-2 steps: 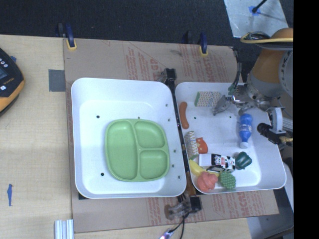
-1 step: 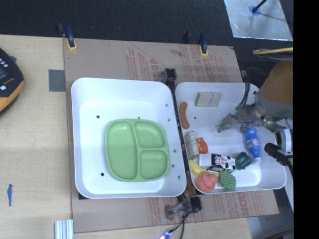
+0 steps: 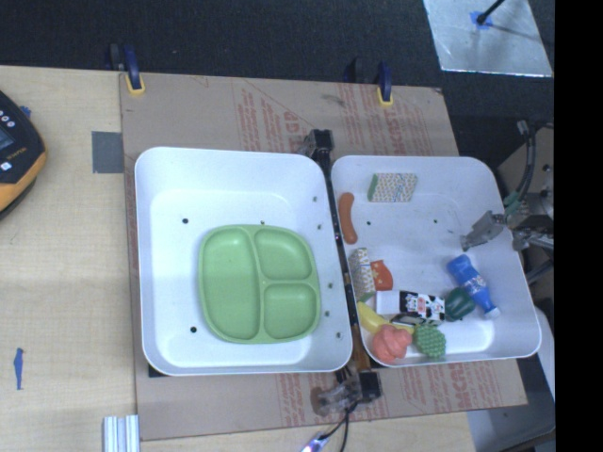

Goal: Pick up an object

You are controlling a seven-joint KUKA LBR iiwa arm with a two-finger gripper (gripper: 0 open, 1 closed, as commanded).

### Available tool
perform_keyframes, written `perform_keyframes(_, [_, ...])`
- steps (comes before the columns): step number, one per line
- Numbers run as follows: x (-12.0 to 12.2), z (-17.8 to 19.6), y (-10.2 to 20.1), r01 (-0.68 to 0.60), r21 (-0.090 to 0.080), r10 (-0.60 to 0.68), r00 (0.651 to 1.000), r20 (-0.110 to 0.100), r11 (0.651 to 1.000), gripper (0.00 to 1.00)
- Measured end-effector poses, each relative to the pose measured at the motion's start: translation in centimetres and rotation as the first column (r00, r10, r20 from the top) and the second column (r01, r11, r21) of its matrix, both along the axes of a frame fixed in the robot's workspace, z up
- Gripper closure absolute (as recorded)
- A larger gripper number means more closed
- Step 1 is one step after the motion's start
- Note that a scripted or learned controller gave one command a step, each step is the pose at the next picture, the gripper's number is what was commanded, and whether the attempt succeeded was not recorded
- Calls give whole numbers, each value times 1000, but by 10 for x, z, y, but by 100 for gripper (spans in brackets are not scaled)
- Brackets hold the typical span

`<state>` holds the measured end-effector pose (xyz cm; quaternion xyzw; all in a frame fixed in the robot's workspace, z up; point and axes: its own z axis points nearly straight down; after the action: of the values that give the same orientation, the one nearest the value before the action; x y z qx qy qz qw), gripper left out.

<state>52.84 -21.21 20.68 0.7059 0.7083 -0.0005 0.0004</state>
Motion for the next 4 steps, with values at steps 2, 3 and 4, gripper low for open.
perform_keyframes(2, [108,-114,0,-1,1,1,1000,-1,1000,0])
perform_keyframes(3, [52,-101,0,-1,0,1,1000,-3,1000,0])
perform_keyframes(4, [-1,-116,0,-1,2,1,1000,-4,1000,0])
